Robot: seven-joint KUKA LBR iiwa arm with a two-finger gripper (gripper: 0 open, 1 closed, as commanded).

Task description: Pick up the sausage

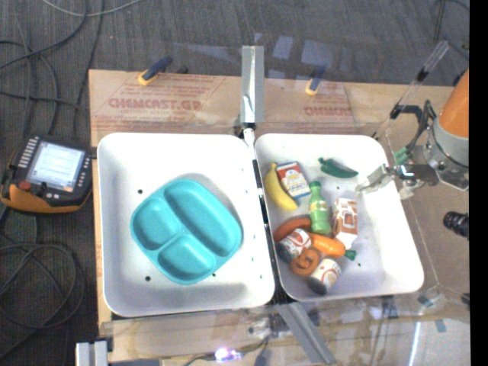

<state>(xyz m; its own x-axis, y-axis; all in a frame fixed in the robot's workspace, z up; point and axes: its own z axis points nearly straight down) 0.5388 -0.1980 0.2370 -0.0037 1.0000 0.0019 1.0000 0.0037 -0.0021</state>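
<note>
From the overhead camera, I am hanging at the right edge of the right bin, my gripper sitting over its upper right rim; I cannot tell how my jaws are standing. The sausage is lying in the middle of that bin, lodged between the banana, the green bottle and the carrot, well apart from me. The teal divided plate is resting in the left bin.
</note>
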